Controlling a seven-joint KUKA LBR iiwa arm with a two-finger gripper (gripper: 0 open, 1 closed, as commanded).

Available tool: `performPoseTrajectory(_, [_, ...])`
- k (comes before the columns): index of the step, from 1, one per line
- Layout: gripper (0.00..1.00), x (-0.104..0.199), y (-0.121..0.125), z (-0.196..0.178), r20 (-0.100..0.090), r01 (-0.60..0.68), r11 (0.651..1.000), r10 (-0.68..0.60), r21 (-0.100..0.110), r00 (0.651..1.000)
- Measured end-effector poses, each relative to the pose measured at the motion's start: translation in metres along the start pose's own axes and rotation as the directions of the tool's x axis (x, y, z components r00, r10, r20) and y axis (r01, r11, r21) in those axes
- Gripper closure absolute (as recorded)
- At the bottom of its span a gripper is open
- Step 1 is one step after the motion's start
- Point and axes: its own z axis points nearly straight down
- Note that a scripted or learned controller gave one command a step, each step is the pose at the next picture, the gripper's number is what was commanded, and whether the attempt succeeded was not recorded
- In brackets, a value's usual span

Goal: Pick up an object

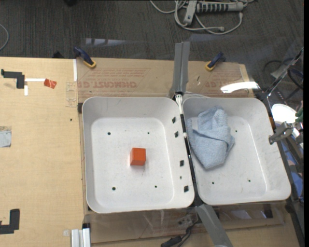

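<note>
As the view looks down on the bench, I list what lies there. Item one: left bin (pixel 91 159), white and shallow, dark spots dotted across its floor. Item two: orange block (pixel 138 157), a small cube resting on the floor of the left bin, a little near of centre, apart from every wall. Item three: right bin (pixel 270 178), white, its left rim just beside the left bin's right rim. Item four: blue-grey cloth (pixel 210 139), crumpled and folded over itself, lying in the left half of the right bin, toward the far side, close against the wall next to the left bin. Item five: my gripper (pixel 284 132), a grey metal piece at the right edge of the scene, over the right rim of the right bin, well apart from both the cloth and the block; whether it is spread or pressed together I cannot tell, and nothing shows in its grasp. Item six: cardboard sheet (pixel 125 79) with red print, lying under the far edges of the bins. Item seven: two clamps, one (pixel 85 57) at the far left corner of the cardboard and another (pixel 214 61) toward the far right. Item eight: wooden board (pixel 38 159) left of the bins. Item nine: cables (pixel 203 14) on the dark floor beyond the bench.
</note>
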Motion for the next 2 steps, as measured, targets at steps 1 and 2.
performPoseTrajectory(1, [0.00, -0.009, -0.014, 0.085, 0.000, 0.270, 0.963, -0.270, -0.001, 0.963])
performPoseTrajectory(2, [0.00, -0.009, -0.012, 0.195, 0.001, 0.486, 0.874, -0.486, -0.003, 0.874])
